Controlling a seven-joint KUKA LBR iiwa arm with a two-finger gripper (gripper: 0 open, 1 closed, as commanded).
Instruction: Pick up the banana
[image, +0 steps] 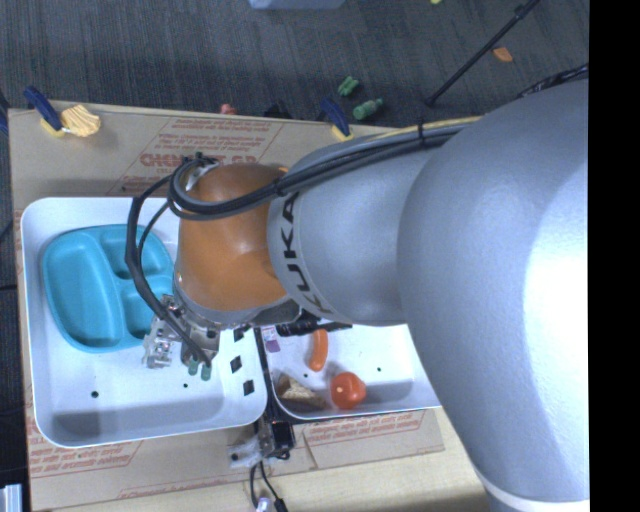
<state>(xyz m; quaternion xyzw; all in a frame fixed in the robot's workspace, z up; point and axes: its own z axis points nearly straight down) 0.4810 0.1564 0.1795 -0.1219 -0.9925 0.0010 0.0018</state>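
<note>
Arm (450, 250) bulk, grey with its orange band, sweeps in from the right of the frame and covers the centre, hiding the inner parts of both bins. Below it, the left bin (60, 420) fills the lower left and the right bin (395, 375) shows at lower centre. A blue tray (85, 290) lies in the upper part of the left bin. The gripper (198, 368) hangs over the left bin's floor, just right of the tray and near the wall shared by the bins; I cannot tell whether it is spread or closed, and nothing can be seen held in it.

In the right bin lie an orange stick-shaped piece (318, 348), a red round fruit (347, 390) and a brownish lump (298, 392). I cannot place the banana: it may lie under the arm. So neither its direction from the gripper nor its long axis can be judged.
</note>
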